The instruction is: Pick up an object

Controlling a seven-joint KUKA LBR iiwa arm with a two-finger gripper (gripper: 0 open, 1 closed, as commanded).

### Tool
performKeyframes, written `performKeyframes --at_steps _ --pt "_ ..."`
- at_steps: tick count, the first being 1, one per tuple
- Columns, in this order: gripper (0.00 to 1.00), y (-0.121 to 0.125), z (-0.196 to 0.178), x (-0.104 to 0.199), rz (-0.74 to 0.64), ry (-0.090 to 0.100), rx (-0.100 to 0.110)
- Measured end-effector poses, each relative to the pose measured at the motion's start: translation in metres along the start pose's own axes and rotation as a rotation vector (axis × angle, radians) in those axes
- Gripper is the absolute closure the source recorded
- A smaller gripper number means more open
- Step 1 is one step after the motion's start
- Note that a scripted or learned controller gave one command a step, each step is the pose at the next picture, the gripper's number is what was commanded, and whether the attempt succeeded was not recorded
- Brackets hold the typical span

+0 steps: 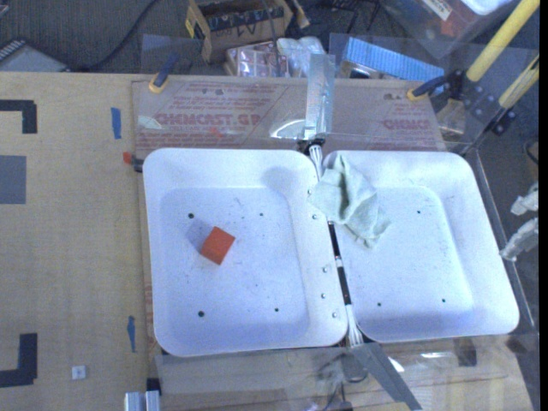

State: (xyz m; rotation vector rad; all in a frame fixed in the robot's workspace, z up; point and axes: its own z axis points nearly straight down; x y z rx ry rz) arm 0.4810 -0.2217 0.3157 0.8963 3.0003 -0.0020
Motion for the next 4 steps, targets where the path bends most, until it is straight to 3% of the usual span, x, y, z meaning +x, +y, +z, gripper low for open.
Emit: performKeyframes --at_steps 1,2,3,4 --pt "0.0 -0.002 0.151 0.001 -0.192 0.006 -0.001" --pt "0.0 0.008 0.085 -0.014 -0.518 0.0 -0.002" --pt "0.0 0.004 -0.011 -0.009 -0.963 -0.001 -0.002" --pt "0.0 0.012 0.15 -0.006 -1.093 0.004 -0.005"
